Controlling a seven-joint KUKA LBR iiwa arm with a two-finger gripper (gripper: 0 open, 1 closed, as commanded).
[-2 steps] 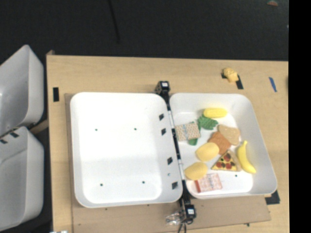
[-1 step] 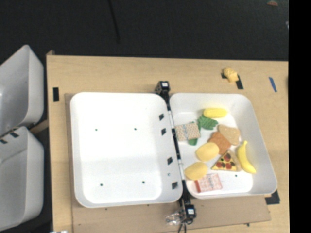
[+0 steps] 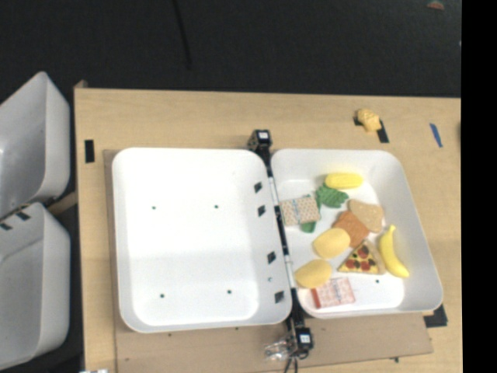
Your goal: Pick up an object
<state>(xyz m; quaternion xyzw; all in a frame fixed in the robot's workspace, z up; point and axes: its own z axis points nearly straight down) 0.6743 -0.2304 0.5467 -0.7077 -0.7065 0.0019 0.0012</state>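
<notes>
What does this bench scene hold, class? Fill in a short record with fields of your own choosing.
surface: wooden bench
left bin: white, shallow
right bin: white, holds toy food
near its right side: banana
near its front: pizza slice, red-and-white packet
near its back: yellow piece, green piece
outside bins: small yellow object on bench

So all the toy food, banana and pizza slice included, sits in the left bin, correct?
Not quite: the toy food is in the right bin, not the left one. The camera view shows the banana and pizza slice there with the rest.
</notes>
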